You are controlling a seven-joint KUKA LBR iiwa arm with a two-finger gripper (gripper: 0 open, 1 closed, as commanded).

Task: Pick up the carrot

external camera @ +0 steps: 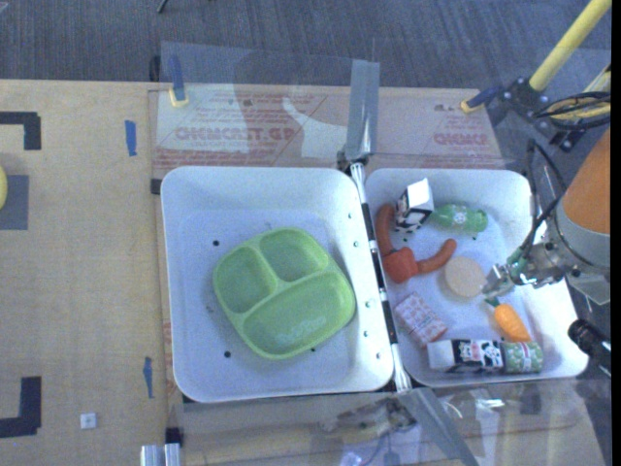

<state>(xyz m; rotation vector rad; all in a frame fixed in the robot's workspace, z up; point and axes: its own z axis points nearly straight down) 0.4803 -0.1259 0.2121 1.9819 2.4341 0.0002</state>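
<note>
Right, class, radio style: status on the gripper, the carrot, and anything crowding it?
Two-finger gripper low in right white bin, just above carrot. Small orange carrot lying loose on bin floor. Round tan disc and black-and-white carton close by.

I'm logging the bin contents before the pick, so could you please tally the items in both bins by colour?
Green: 2, the divided plate and a bottle
Orange or red: 3, the carrot and two sausages
Tan: 1, a round disc
Printed packs: 3
Total: 9
</note>
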